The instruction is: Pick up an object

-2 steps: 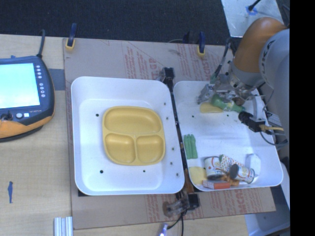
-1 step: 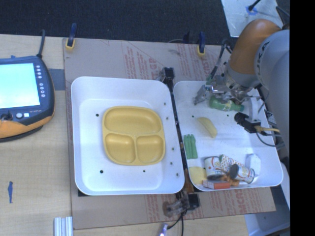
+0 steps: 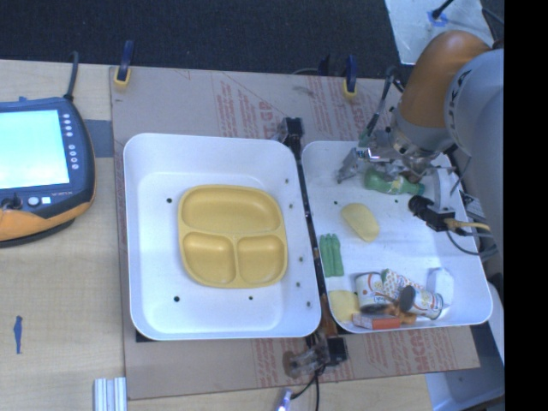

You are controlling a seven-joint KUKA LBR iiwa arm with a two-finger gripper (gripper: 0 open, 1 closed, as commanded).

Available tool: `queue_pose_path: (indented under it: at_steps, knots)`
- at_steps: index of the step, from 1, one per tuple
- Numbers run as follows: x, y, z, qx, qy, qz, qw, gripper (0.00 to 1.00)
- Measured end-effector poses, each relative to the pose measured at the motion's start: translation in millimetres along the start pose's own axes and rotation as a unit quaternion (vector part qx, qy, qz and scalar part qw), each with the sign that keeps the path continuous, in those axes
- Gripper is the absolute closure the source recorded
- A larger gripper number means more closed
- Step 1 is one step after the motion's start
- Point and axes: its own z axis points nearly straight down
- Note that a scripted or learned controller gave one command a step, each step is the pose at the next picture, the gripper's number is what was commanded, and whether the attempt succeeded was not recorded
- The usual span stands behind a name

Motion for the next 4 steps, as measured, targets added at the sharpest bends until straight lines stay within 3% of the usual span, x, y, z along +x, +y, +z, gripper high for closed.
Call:
queue_pose_path:
  at_steps: [1,2,3,4]
  knots:
    - [17.5,-53.4,17.8,0.007,0.001,0.0,1.0,0.0]
    - [10.3,-63.9,17.5,0.007,0.001,0.0,1.0,0.0]
    - [9.4,-63.8,7.2,0.008,0.001,-0.002,1.0,1.0]
    - [63.6,-65.5,-83.5,0.005,0.002,0.0,1.0,1.0]
